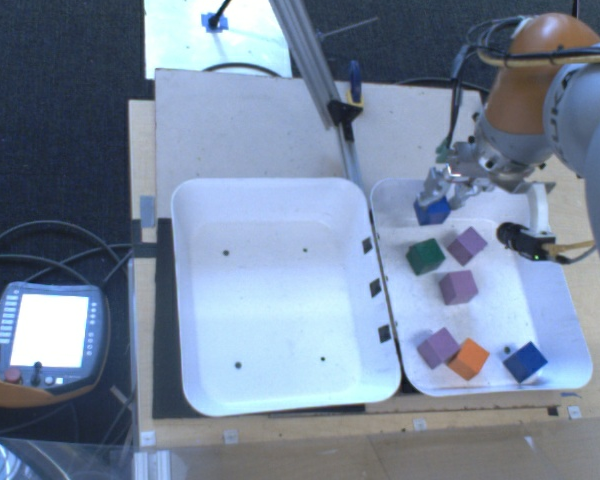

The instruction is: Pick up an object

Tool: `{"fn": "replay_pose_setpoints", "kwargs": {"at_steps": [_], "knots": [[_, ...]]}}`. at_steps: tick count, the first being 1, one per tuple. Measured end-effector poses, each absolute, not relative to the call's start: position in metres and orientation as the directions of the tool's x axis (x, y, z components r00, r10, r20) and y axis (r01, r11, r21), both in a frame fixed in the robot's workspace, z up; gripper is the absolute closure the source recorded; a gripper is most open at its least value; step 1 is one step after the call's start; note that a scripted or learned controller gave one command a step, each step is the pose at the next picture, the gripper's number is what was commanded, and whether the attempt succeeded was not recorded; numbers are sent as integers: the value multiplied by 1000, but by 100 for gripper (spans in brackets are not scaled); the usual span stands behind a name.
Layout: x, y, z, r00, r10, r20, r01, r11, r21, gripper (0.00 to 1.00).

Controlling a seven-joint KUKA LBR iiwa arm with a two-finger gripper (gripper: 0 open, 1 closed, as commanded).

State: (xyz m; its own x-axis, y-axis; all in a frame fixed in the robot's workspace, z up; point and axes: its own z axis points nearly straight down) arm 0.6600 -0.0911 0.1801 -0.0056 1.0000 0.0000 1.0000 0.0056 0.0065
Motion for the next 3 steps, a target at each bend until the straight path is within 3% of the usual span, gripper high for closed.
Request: {"fn": "replay_pose_setpoints", "kwargs": {"at_steps": [2, 3], "knots": [[655, -93, 282, -5, 1000, -1, 1000, 5, 6, 100], [637, -43, 265, -9, 1000, 2, 1000, 9, -2, 100]]}}
